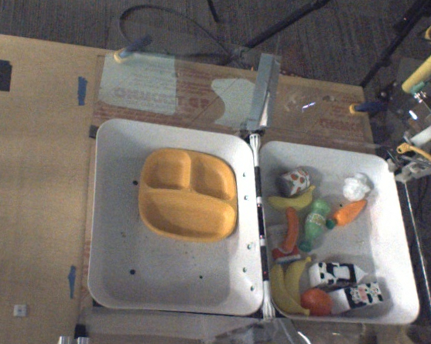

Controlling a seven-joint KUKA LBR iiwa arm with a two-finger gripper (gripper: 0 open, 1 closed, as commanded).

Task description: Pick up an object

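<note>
The right bin [403, 260] holds several toy foods. Among them are a grey and red cube [296, 181], a white crumpled piece [356, 186], an orange carrot [348, 212], a green bottle [315, 222], a red chili [292, 230], yellow bananas [285, 286], a red tomato [316, 300] and two cow-patterned cartons [334, 274]. The arm's end with my gripper [414, 153] hangs at the right edge, above the bin's far right corner and apart from every object.
An orange divided plate [189, 195] lies in the left bin [104, 255]. A metal divider [258, 235] separates the two bins. Yellow cables and tripod legs crowd the far right. Blue tape marks sit on the wooden bench at the left.
</note>
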